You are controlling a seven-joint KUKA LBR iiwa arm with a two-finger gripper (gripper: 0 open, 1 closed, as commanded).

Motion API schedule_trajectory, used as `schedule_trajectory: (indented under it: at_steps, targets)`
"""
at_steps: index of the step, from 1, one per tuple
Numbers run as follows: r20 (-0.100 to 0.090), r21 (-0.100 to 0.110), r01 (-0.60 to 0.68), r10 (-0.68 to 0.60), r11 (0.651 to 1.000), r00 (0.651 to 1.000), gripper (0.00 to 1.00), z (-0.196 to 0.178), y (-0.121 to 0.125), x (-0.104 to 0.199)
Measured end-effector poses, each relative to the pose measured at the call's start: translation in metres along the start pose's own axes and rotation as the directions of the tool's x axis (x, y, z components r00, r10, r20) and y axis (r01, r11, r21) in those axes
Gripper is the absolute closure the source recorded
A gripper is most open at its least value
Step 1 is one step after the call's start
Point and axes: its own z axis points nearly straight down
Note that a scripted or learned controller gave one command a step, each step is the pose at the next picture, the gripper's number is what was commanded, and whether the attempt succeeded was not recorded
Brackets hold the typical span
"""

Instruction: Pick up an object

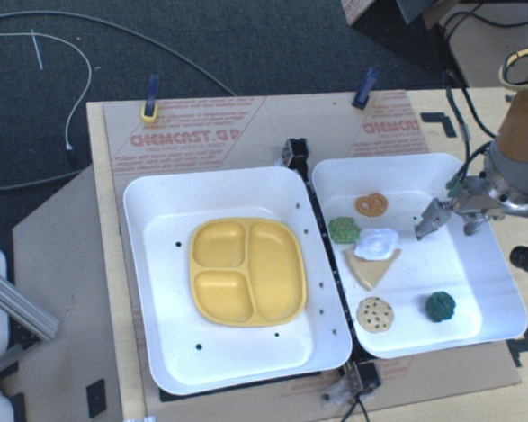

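Observation:
The right bin (pixel 493 262) holds several small food toys: a brown pretzel (pixel 370 205), a light green clump (pixel 343 230), a white and pale blue crumpled piece (pixel 376 242) lying on a tan wedge (pixel 371 268), a speckled cookie (pixel 375 314) and a dark green clump (pixel 440 306). My gripper (pixel 447 227) hangs over the right part of this bin, to the right of the white piece and above the dark green clump in the view. Its fingers stand open with nothing between them.
The left bin (pixel 156 213) carries a yellow divided plate (pixel 248 271). Black clamps (pixel 295 151) sit between the bins at the back. Blue clips (pixel 152 100) hold the cardboard base. Cables run along the right side by the arm.

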Motion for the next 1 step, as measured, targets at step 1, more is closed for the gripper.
schedule_trajectory:
  at_steps: [1]
  targets:
    - [0.003, -0.014, 0.004, -0.004, 1.0, 1.0, 0.0, -0.0075, 0.0033, 0.0004]
